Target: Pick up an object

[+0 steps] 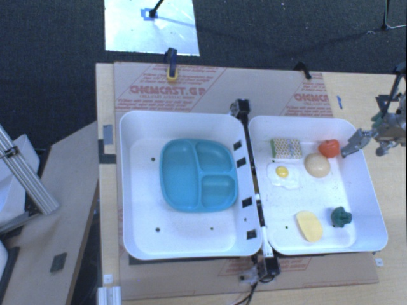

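Right bin (372, 202), contents. A tomato (329, 148) is sitting near the bin's far right corner, touching or nearly touching a beige egg (317, 165) just in front of it and to its left. A sponge (286, 147) is lying further left along the far wall, with a fried egg (283, 175) just in front of it. A yellow piece (310, 225) and a green piece (341, 216) are resting toward the near side, well apart from the rest.

Gripper (351, 146). It is hanging at the bin's right rim, just right of the tomato, and is carrying nothing; whether its fingers are parted cannot be told at this size. The arm is reaching in from the right edge.

Key relation. The tomato is lying directly left of the gripper and is the nearest object, so it is judged the likely target; being round, it is offering no long axis to align with. The egg crowding its near-left side is judged the main obstacle to a clean closure.

Left bin (130, 189). A blue tray (197, 175) with three compartments is lying at its centre.
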Action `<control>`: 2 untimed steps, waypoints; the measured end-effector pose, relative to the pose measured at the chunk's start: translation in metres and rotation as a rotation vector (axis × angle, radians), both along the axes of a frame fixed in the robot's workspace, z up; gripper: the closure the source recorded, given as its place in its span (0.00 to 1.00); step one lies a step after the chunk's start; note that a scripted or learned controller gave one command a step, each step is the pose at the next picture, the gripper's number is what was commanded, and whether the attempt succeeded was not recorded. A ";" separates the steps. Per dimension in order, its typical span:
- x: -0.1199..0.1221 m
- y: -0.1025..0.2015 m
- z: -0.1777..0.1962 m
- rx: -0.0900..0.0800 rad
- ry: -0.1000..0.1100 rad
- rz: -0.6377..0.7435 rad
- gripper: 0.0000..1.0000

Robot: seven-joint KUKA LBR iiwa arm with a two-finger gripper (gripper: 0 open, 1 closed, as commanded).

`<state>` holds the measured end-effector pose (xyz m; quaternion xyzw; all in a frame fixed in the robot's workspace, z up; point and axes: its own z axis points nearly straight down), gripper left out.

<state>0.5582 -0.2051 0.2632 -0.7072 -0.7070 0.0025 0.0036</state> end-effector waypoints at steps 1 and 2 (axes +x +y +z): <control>0.002 0.001 0.006 -0.002 -0.010 0.003 0.00; 0.001 0.000 -0.036 -0.002 -0.007 0.001 0.00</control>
